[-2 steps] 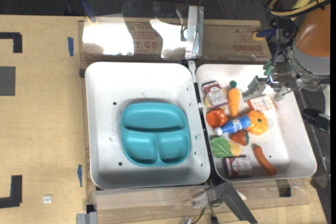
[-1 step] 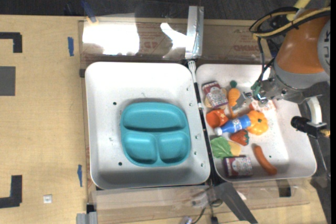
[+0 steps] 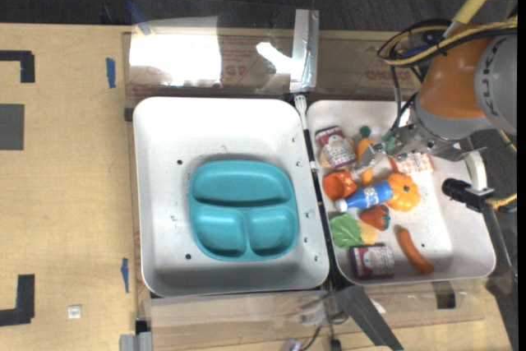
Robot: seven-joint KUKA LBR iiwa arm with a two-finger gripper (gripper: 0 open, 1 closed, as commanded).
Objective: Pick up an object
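Hovering the end effector [image 3: 388, 145] over the jumbled toys [image 3: 370, 201] in the right bin [image 3: 472, 255], grip state impossible to tell, probably risking snagging two or sliding off.

The arm [image 3: 481, 86] entered from the right, its orange band above the grey wrist. The gripper [image 3: 386, 145] pointed down and to the left, ahead of the wrist. The finger gap could not be made out.
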